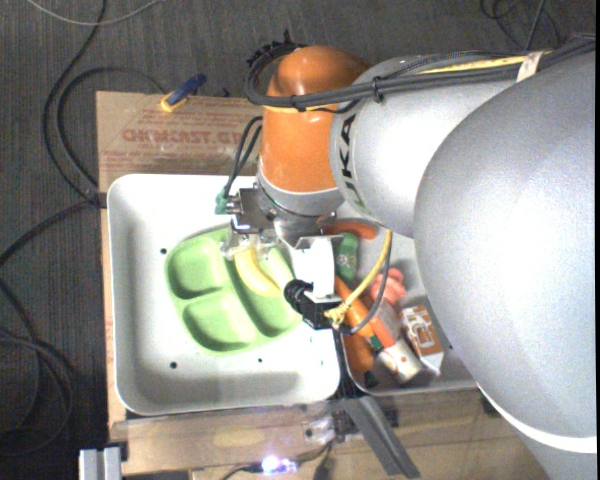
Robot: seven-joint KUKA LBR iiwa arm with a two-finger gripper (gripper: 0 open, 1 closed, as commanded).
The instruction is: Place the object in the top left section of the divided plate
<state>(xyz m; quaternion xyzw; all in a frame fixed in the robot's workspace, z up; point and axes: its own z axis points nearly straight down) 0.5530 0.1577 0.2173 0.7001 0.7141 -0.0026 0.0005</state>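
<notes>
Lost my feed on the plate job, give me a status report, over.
Claw low over the green divided plate in the left bin. Yellow banana-like object lying on the plate's right side. Arm hides much of the right bin's clutter.

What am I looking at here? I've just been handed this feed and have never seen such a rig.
One fixed camera looks down at a slant on a bench. The big grey shape is a robot arm with an orange band, reaching in from the right. Its gripper hangs over a green divided plate in the left white bin. A pale yellow object lies on the plate beneath it; whether it is gripped is unclear. The right bin holds assorted small items.
</notes>
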